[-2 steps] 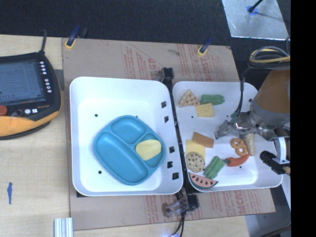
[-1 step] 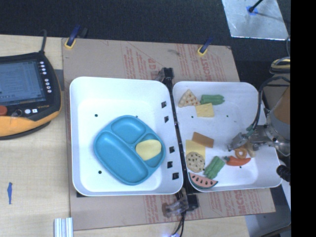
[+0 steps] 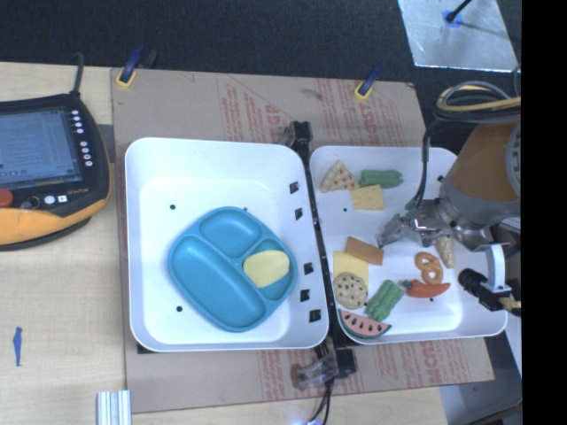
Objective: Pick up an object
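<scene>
The right bin (image 3: pixel 469 326) holds several toy foods: a triangular cracker (image 3: pixel 337 177), a green bean (image 3: pixel 381 178), a yellow cheese square (image 3: pixel 368 198), an orange-brown slab (image 3: pixel 364 251), a cookie (image 3: pixel 350 289), a green pod (image 3: pixel 384 299), a watermelon slice (image 3: pixel 365 326), a pretzel (image 3: pixel 428 266) and a red pepper (image 3: pixel 428 288). My gripper (image 3: pixel 415 226) hangs low over the middle of this bin, just right of the orange-brown slab and above the pretzel. A small beige piece (image 3: pixel 445 251) lies close under its right side. Nothing is visibly held.
The left bin (image 3: pixel 151 175) bears a blue divided plate (image 3: pixel 213 277) with a yellow oval piece (image 3: pixel 266 267) on it. A teach pendant (image 3: pixel 44 162) lies on the bench at far left. Clamps (image 3: pixel 363 87) hold the cardboard at the back. Cables (image 3: pixel 474 100) coil behind the arm.
</scene>
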`<action>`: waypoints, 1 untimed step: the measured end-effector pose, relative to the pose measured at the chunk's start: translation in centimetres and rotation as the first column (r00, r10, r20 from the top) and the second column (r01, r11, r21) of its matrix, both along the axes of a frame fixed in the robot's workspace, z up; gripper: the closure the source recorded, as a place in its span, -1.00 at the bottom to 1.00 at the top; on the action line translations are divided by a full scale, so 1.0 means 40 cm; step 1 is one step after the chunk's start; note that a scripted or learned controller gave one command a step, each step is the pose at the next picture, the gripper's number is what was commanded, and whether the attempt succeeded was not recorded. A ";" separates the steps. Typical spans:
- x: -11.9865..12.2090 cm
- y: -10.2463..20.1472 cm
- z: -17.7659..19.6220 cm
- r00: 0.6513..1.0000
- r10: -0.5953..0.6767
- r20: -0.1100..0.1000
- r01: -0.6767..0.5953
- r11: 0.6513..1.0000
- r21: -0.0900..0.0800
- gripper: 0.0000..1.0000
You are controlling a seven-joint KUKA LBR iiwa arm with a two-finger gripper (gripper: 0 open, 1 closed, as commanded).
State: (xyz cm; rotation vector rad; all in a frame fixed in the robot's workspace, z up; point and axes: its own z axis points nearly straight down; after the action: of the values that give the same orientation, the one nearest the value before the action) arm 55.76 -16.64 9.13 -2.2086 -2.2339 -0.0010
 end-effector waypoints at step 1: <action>-0.061 -0.122 0.134 1.000 -0.012 0.002 0.012 1.000 -0.004 -1.00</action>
State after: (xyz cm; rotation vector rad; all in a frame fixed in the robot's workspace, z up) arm 53.31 -21.53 14.47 -2.2250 -2.2234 0.0020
